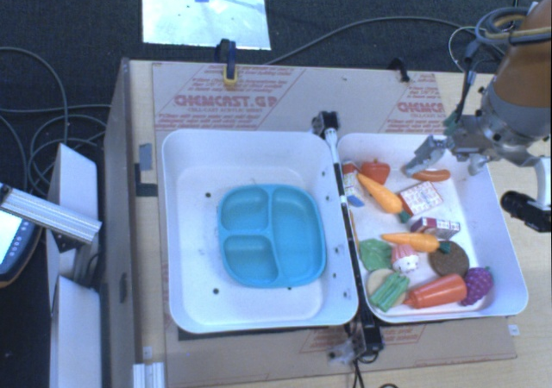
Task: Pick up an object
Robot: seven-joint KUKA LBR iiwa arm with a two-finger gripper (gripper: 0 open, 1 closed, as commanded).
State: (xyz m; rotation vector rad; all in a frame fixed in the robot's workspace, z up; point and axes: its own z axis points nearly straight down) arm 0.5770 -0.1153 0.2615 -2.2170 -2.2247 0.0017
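gripper | fingers parted; nothing between | above right bin

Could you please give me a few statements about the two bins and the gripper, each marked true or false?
1. The blue divided plastic tray lies in the left white bin. True.
2. The purple toy grape bunch sits in the left bin. False: it sits in the right white bin, near its front right corner.
3. The two-finger gripper is above the right bin's rear part. True.
4. The blue tray holds a carrot. False: the orange toy carrot lies in the right bin.
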